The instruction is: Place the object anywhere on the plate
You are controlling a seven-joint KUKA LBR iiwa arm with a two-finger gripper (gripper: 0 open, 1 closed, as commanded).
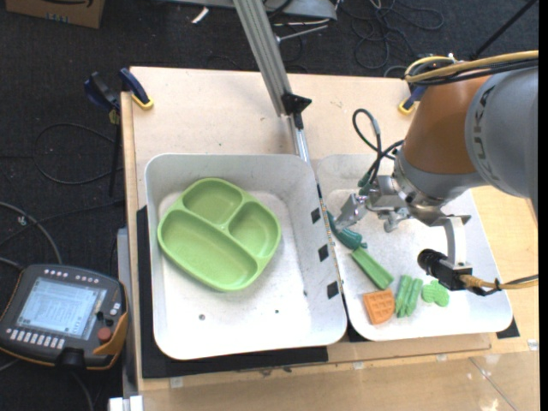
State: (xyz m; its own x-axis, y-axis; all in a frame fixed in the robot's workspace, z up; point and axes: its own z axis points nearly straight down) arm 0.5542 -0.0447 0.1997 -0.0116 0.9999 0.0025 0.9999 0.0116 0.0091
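Starting nearest the camera, then working back.
Pendant [62, 315]: lay on the dark floor at lower left, screen lit, clear of the tabletop [214, 110].
Left bin [171, 332]: white and shallow, sat on the tabletop, its right wall against the right bin [479, 315].
Plate [219, 232]: green, three compartments, rested flat in the left bin toward its upper left; nothing lay in any compartment.
Orange piece [379, 306]: waffle-like, lay on the floor of the right bin near the front edge, just beside the dividing wall.
Ridged green piece [408, 295]: lay just right of the orange piece, close or touching; I could not tell which.
Small green lump [435, 294]: lay just right of the ridged piece, under a black fitting on the arm.
Long green piece [371, 267]: lay at a slant in the right bin, above the orange piece, upper end toward the end effector.
Teal piece [350, 238]: sat at the upper end of the long green piece, directly below the fingertips; whether pinched or merely touched, could not tell.
End effector [346, 221]: hung low over the left part of the right bin, tilted toward the dividing wall; opening could not be read.
Arm [462, 135]: grey with an orange band, reached in from the right above the right bin.
Metal strut [261, 41]: ran diagonally from the top edge down to the back of the bins.
Clamps [128, 88]: sat at the tabletop's far left corner.
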